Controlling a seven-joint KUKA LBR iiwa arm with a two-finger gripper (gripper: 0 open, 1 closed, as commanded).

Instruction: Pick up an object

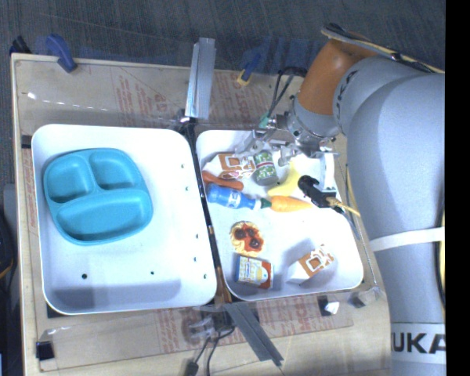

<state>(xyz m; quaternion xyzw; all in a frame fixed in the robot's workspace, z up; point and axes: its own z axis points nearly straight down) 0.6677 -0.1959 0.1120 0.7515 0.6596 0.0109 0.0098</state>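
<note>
My gripper (268, 147) is low over the back of the right bin (346, 224), directly above a green can (264, 168). Left of the can lies a small white and orange carton (235, 163), and a yellow item (285, 172) touches the can's right side. I see nothing clearly held. In front of them lie a red sausage (222, 181), a blue bottle (232, 198) and an orange carrot (288, 204). Nearer the front are a round pastry (247, 237), a printed packet (254, 271) and another small carton (317, 262).
The left bin (172, 280) holds a blue divided plate (98, 190) at its back left. A metal bar (200, 77) stands behind the gap between the bins. My grey arm (392, 155) covers the bench to the right of the right bin.
</note>
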